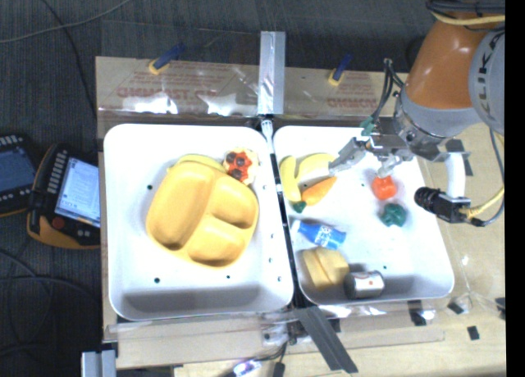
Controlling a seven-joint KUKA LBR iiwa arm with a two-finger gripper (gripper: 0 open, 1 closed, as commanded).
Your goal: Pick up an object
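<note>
Camera view: tool point(367, 156) hangs over the right bin point(439, 244), its two fingers spread apart, one reaching toward the yellow banana-like toy point(297, 172), the other down toward the orange object point(384, 187); nothing sits between them. Green object point(393, 215) lies just below the orange one. Blue packet point(320, 234), tan block point(321, 267) and grey cylinder point(364, 283) occupy the bin's near half. Left bin point(131, 281) holds a large yellow moulded piece point(201, 215) and a small orange-black toy point(239, 162).
</note>
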